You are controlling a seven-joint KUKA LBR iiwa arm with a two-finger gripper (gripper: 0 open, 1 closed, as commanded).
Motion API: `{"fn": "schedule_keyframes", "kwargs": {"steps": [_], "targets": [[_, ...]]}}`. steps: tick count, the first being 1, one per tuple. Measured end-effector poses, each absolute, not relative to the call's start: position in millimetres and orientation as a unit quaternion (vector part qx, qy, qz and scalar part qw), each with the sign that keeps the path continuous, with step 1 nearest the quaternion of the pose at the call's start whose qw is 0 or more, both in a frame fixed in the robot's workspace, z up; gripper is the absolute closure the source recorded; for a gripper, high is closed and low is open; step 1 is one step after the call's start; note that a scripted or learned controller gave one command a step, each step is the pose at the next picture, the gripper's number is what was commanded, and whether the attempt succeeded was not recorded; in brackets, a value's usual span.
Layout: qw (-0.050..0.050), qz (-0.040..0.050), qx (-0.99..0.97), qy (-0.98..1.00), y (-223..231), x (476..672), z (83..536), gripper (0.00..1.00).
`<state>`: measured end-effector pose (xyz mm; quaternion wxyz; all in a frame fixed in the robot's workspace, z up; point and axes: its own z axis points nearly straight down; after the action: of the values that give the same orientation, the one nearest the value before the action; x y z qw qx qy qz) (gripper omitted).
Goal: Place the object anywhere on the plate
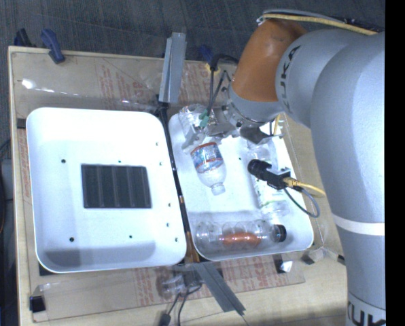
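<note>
A dark grey ridged plate (116, 186) lies flat in the middle of the left bin (46, 155). The right bin (304, 233) holds several clear plastic bottles. One with a blue-and-white label (208, 163) lies slanted near the bin's centre, cap toward the front. Another with orange contents (237, 237) lies along the front wall. A third clear bottle (270, 197) rests by the right wall. My gripper (209, 123) hangs low over the back of the right bin, right at the labelled bottle's upper end; the wrist hides much of it.
A raised divider (177, 182) separates the two bins. A black fitting with a yellow cable (270, 174) juts from the arm over the right bin. The grey arm covers the bin's back right corner. Metal brackets stand at the back (172, 66) and front (216, 291).
</note>
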<state>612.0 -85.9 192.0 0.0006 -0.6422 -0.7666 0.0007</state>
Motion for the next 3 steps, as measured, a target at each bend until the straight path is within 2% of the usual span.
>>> {"fn": "schedule_keyframes", "kwargs": {"steps": [1, 2, 3], "targets": [[0.001, 0.0011, -0.707, -0.707, -2.9, 570.3, 239.4, 1.0], [0.0, 0.0011, -0.745, -0.667, 41.0, 570.7, 282.3, 1.0], [0.001, 0.0015, -0.655, -0.756, 68.9, 561.3, 258.2, 1.0]]}}
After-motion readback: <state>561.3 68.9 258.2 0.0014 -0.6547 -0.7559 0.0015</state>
